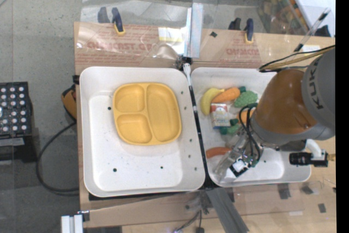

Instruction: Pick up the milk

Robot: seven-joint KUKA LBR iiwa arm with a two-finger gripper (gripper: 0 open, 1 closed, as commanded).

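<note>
Right bin (294,174) — one milk (220,115), one banana (209,100), one carrot (226,95).

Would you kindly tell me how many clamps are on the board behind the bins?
2: one clamp behind the left bin, another behind the right bin.

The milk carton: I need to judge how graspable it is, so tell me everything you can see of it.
The milk is a small toy carton, white with an orange-red band and label, apparently plastic or card. It lies in the right bin, near its upper middle, amid toy food: a banana at its upper left, a carrot just above, and green pieces beside and below it. It looks slightly tilted. The pincer is lower in the bin, apart from it.
</note>
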